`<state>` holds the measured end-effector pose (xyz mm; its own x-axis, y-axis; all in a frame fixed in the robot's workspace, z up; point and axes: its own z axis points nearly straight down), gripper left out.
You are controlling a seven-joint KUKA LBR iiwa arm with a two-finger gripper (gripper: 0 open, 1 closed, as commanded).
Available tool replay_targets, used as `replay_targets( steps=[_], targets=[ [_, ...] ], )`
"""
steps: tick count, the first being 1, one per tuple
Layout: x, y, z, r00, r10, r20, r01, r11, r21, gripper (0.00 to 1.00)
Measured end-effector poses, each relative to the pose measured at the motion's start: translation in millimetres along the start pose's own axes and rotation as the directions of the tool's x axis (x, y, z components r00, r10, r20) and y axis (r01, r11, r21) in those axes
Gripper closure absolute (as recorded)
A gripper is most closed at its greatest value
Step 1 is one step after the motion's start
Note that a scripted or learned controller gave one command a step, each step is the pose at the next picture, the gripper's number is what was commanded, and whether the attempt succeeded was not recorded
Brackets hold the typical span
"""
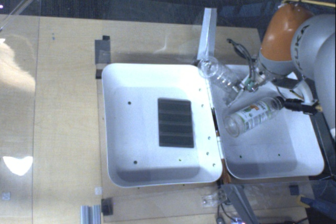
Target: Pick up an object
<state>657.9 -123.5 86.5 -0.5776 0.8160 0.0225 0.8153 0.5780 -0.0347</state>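
Note:
A clear plastic bottle with a green and orange label lies on its side in the right bin, slanting from lower left to upper right. A second clear, unlabelled bottle lies at that bin's far left corner, partly over the rim. My gripper hangs low at the back of the right bin, between the two bottles and just above the labelled one's upper end. Nothing visibly sits in its grasp. A black ribbed rectangular pad lies flat in the middle of the left bin.
The grey arm with its orange band covers the right bin's far right corner. Cables trail over the bin's right side. A grey upright post stands behind the divide between the bins.

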Motion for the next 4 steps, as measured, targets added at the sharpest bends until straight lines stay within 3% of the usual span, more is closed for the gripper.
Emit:
replay_targets(
  steps=[1,2,3,4],
  targets=[
    [15,12,0,0.998,-0.067,0.011,0.067,0.998,-0.004,0.0],
    [15,11,-10,0.998,-0.067,0.008,0.067,0.998,0.0,1.0],
    [14,7,-103,0.967,-0.251,0.04,0.253,0.967,-0.035,1.0],
    [36,24,-104,0.994,0.106,0.023,-0.105,0.993,-0.044,1.0]
  ],
)
